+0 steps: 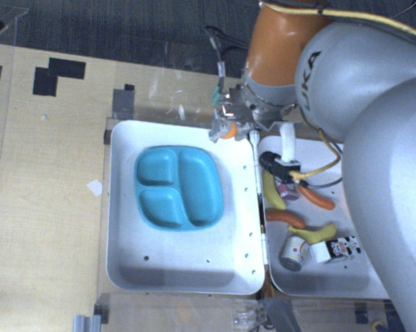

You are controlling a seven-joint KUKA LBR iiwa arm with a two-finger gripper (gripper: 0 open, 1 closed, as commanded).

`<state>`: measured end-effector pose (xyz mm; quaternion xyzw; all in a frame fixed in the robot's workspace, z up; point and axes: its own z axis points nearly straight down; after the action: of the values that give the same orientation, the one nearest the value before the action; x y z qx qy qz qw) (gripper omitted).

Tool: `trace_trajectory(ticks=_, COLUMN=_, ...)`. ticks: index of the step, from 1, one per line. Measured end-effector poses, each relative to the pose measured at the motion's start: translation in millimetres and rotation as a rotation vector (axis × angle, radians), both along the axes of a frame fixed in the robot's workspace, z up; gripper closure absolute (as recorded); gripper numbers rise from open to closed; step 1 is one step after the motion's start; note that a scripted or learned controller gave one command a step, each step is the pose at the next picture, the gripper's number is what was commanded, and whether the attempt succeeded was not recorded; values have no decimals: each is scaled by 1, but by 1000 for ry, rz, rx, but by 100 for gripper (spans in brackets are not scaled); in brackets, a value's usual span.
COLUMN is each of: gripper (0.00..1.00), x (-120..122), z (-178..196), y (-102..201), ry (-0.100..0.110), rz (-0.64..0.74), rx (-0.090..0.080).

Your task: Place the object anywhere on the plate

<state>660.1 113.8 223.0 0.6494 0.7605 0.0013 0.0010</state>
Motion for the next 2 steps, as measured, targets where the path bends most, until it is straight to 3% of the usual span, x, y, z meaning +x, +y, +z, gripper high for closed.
trace_trajectory(ticks=1, gripper=0, x=0, z=0, y=0, ry=0, rz=-1, rx=0)
trace_trajectory(ticks=2, gripper=0, x=-58, z=-127, y=16, ry=-5, rz=-181, rx=3)
